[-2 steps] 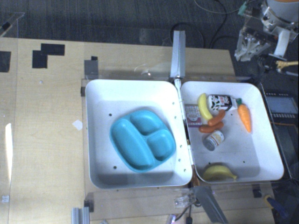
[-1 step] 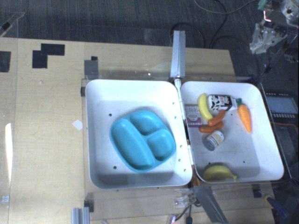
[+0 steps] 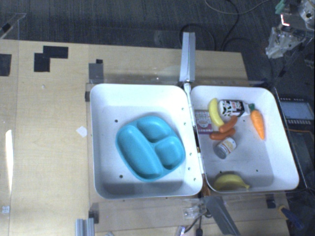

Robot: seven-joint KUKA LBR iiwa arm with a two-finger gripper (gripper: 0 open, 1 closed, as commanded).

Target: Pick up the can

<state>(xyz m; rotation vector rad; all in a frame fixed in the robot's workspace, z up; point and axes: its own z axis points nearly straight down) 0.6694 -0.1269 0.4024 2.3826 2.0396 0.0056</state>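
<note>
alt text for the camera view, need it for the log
A small can lies on its side in the right white bin, among a carrot, two bananas, a sausage and a dark bottle. The left bin holds a blue divided tray. The gripper hovers off the bench at upper right, far from the can.

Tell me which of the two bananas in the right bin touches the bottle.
The upper banana, by the bin's left wall, rests against the bottle. The other banana lies alone near the front wall.
</note>
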